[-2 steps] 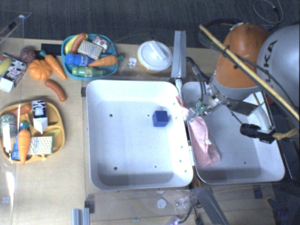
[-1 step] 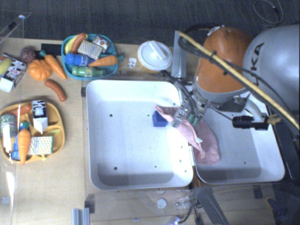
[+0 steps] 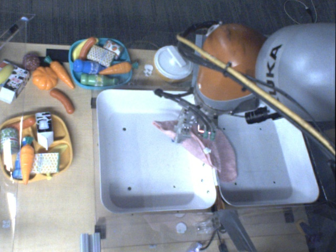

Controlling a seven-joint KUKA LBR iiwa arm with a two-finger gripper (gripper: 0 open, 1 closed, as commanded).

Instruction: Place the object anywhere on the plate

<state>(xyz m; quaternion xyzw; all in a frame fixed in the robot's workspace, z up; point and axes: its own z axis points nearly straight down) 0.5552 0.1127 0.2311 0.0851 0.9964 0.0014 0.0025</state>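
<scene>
Arm (image 3: 294, 56) nearest us, big grey casing plus orange band, reaching in from the right over the bins. Gripper (image 3: 195, 125) hangs over the right edge of the left bin (image 3: 126, 193), right above the pink cloth (image 3: 220, 154). We cannot tell how the claw is set; the wrist hardware hides it.

Cloth is draped across the shared rim, one end in the left bin, the other spilling into the right bin (image 3: 278, 188). We judge it light, limp, not fragile, likely to sag and trail when lifted. Best hold: pinch a bunched fold near the middle, by the rim, so neither end drags.

No obvious plate in the bins; the yellow tray (image 3: 65, 140) at the bench's left edge and the blue bowl (image 3: 84, 80) near the back edge hold toy food. White lid (image 3: 172, 63) sits behind the left bin.
</scene>
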